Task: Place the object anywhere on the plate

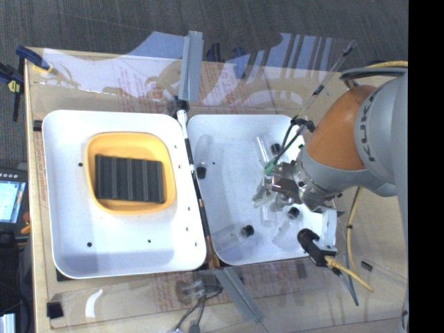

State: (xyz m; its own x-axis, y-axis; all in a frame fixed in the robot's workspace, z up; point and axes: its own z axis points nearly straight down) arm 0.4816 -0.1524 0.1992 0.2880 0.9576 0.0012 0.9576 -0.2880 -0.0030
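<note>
Object to be placed: you cannot pick it out with confidence. The right bin (229, 248) holds a pale, glassy clutter around the gripper (277, 189), plus a small dark piece (246, 231) lying alone on the bin floor near its front edge. Which of these the task means is unclear to you from this slanted camera view, and so is its long axis or heading. The pale pieces beside the wrist look like thin strips running roughly from back to front of the bin, but they blur into the white floor.

You cannot tell how the jaws stand. The grey and orange arm (354, 144) hangs over them, and nothing can be seen pinched between them.

The plate (128, 144) is the yellow-rimmed one with the dark ribbed centre, sitting in the left bin (69, 241), well apart from the gripper and across the wall between the bins.

Watch for these risks:
- A closing grip may catch nothing, since the pale pieces are thin and lie flat.
- It may catch two pieces at once, because they lie close together.
- A weak pinch could drop the thing on the way across, onto the dividing wall or the bare bin floor beside the plate.
- The cables (295, 134) near the wrist could brush the clutter and scatter it.
</note>
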